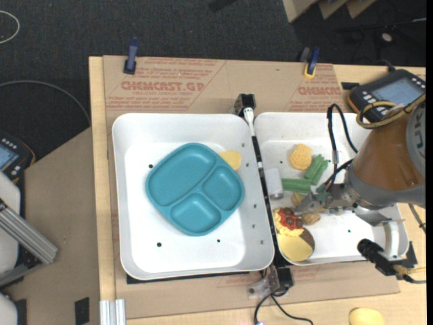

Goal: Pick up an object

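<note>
L bin (pixel 128 181): teal tray (pixel 195 188) mid, yellow piece (pixel 231 158) at its upper-R rim. R bin (pixel 338 246): toy pile near its L wall, i.e. green pieces (pixel 306 178), orange piece (pixel 301 157), red item (pixel 289 219), yellow bowl (pixel 296 246). Gripper (pixel 316 202) low over pile centre; can't tell grip state. Risk: items crowded, may nudge neighbours or slip off.

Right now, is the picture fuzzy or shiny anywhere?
In the camera view, the blue plate looks sharp and evenly lit; the white bin around it is bright, without harsh glare; the arm looks a bit soft; the small toys beside it blur together.
</note>
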`<action>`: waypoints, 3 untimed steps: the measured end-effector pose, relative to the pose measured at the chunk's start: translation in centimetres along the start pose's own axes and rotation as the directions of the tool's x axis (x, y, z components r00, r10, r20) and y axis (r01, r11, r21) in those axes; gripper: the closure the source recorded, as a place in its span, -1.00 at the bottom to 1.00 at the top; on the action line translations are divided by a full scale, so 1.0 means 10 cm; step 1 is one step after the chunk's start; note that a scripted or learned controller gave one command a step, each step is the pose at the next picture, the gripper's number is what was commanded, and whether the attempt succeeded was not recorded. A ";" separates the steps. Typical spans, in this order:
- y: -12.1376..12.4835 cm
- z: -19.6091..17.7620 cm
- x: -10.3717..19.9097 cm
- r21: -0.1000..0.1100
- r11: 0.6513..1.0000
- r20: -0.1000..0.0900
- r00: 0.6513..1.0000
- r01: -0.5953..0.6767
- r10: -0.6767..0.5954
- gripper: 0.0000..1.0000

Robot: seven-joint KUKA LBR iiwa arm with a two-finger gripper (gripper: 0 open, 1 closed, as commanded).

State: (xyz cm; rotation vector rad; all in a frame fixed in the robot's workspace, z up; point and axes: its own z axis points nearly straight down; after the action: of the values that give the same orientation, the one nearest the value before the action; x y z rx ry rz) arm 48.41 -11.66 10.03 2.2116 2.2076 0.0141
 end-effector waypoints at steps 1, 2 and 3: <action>0.15 -1.48 -0.63 -0.001 1.000 0.005 1.000 -0.002 0.002 -1.00; -0.05 -0.82 0.72 0.026 1.000 -0.013 1.000 0.014 -0.014 -1.00; -0.01 -1.61 -0.09 0.009 1.000 0.000 1.000 -0.004 0.004 -1.00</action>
State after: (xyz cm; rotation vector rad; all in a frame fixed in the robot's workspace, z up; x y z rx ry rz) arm 47.98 -12.44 26.13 2.2204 2.2072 0.0040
